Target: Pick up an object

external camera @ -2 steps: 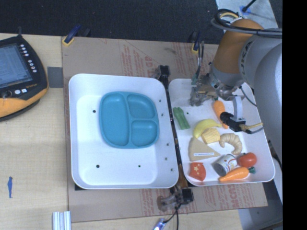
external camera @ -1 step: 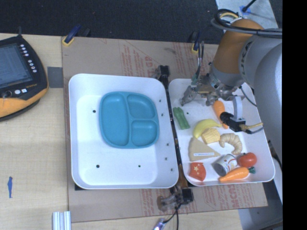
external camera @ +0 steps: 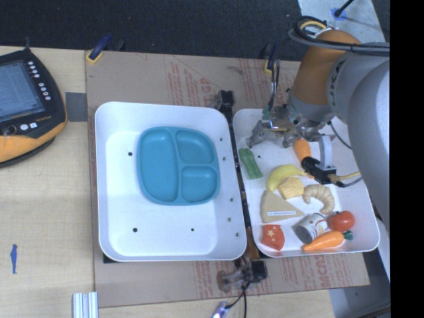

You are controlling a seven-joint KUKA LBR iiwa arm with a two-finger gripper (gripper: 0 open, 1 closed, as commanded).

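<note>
White plastic makes up the two shallow bins: the left bin [external camera: 112, 177] holds one blue divided plate [external camera: 177, 164], and the right bin [external camera: 368, 234] holds a cluster of toy foods. Counted there are one green pod [external camera: 250, 162], one yellow banana [external camera: 283, 173], one pale cheese cube [external camera: 291, 188], one croissant [external camera: 320, 194], one cream wedge [external camera: 278, 207], one strawberry [external camera: 272, 236], one small can [external camera: 310, 227], one tomato [external camera: 341, 220] and two carrots, one [external camera: 324, 241] at the bin's lower right edge and another [external camera: 303, 150] near the upper middle. The gripper [external camera: 273, 136] sits low over the upper left of the right bin with its fingers spread wide and nothing between them. The green pod lies just below and to the left of it, the upper carrot just to its right, and the remaining foods farther down the frame. One orange-cased tablet [external camera: 26, 108] rests at the far left.
</note>
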